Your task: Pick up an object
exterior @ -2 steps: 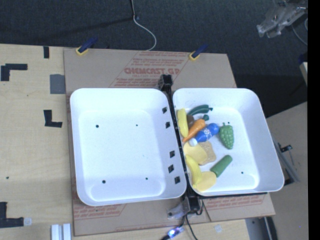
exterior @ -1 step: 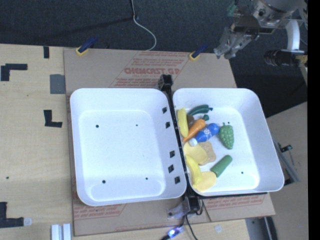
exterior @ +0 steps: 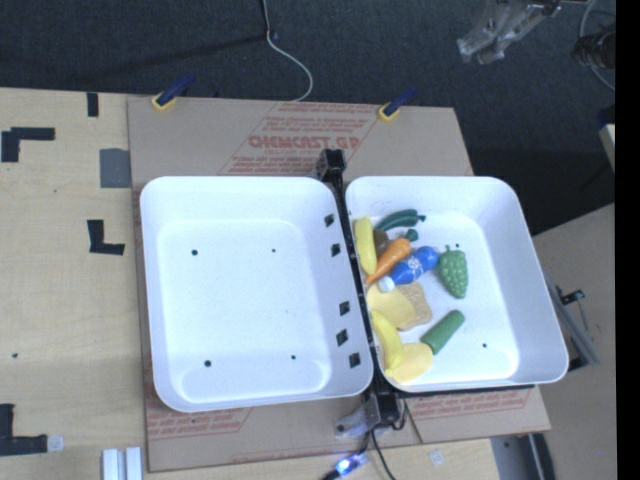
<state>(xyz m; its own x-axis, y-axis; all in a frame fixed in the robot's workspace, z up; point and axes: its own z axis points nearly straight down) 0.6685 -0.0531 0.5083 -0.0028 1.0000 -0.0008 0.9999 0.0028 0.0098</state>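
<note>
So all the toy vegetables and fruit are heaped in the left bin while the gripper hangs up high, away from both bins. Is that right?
Not quite: the camera view shows the toy food heaped in the right bin, against the wall it shares with the left bin. The gripper does hang high, away from both bins.

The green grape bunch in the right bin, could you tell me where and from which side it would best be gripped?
Take the green grape bunch across its narrow width, near the middle, coming straight down. It lies apart from the toy pile, with bare floor of the right bin on its right, so the fingers likely have room. The gripper hangs far above, outside the bin.
</note>
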